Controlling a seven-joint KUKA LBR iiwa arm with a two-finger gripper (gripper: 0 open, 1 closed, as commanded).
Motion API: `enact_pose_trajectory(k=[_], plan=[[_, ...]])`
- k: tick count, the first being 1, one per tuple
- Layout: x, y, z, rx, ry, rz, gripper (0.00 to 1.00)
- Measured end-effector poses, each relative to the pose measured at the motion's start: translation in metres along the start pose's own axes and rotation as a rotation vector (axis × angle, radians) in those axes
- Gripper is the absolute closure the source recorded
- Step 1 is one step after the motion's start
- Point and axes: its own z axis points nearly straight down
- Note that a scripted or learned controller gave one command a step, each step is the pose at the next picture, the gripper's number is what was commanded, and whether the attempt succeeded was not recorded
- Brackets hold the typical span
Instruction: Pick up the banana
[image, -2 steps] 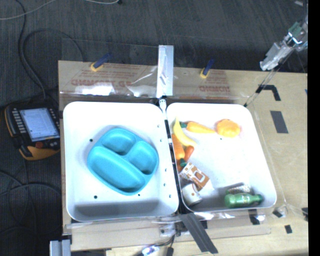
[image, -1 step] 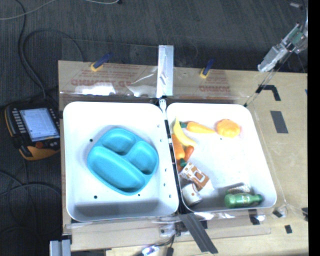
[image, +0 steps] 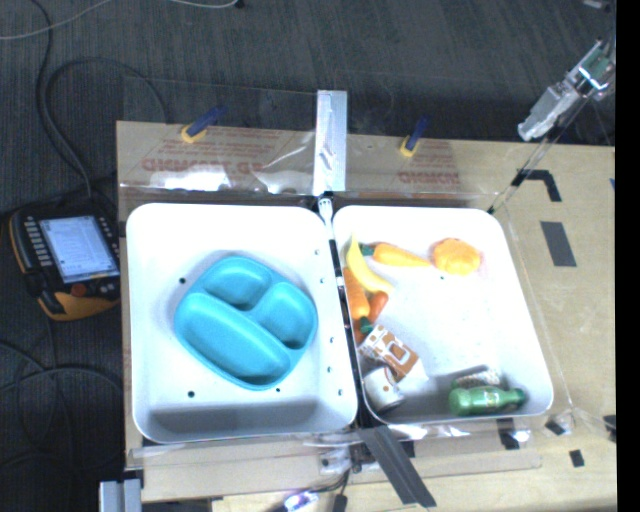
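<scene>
**Banana against the divider, my hand up in the far corner**

Nearest the camera is the front rim of the left bin (image: 240, 425), and in that bin lies a blue divided tray (image: 245, 320), tilted on the white floor. Off to its left, on the dark floor beside the worktop (image: 575, 330), sits a pendant with a lit screen (image: 70, 255).

Moving right, the right bin (image: 520, 300) holds the banana (image: 356, 268), which lies along the bin's left wall, just by the divider, with an orange carrot (image: 362, 300) touching it. Beyond them lie a yellow-orange piece (image: 400, 257) and a round orange fruit (image: 456, 256). Toward the front sit a small carton (image: 390, 352), a white cup (image: 382, 388) and a green bottle (image: 485, 399) on its side.

My hand (image: 565, 95) hangs over the far right corner (well apart from the banana); whether it is spread or closed I cannot tell.
</scene>
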Motion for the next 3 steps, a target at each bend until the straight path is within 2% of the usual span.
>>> enact_pose_trajectory(k=[1,3], plan=[[-0.008,-0.006,0.002,0.001,0.001,-0.153,1.00],[-0.007,-0.003,-0.017,-0.003,-0.004,-0.155,1.00]])
